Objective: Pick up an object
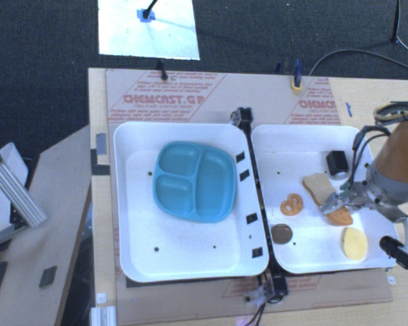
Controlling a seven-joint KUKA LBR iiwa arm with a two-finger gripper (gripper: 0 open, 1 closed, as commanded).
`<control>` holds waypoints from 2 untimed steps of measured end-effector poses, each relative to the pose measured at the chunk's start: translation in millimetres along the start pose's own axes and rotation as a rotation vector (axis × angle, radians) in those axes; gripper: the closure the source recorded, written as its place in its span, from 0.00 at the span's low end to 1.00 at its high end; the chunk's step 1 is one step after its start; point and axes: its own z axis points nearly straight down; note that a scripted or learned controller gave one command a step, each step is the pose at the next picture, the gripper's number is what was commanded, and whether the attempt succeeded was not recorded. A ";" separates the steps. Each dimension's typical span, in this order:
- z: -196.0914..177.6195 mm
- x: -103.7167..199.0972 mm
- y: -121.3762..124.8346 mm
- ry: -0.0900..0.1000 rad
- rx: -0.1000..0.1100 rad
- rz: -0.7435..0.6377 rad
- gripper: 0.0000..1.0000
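Here, the pincer [338, 204] is seen low in the right bin [292, 153], over an orange piece [340, 217] beside the bread slice [317, 187]; its opening cannot be told.

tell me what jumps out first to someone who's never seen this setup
The bright blue divided plate in the left bin is the boldest colour in the view. In the right bin, the gripper sits over an orange piece, among a pretzel, a bread slice, a pale yellow oval and a brown disc.
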 end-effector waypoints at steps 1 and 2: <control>-58.1 -10.1 2.6 -0.001 -0.002 -0.001 1.00; -122.8 -10.6 5.8 -0.001 -0.004 -0.003 1.00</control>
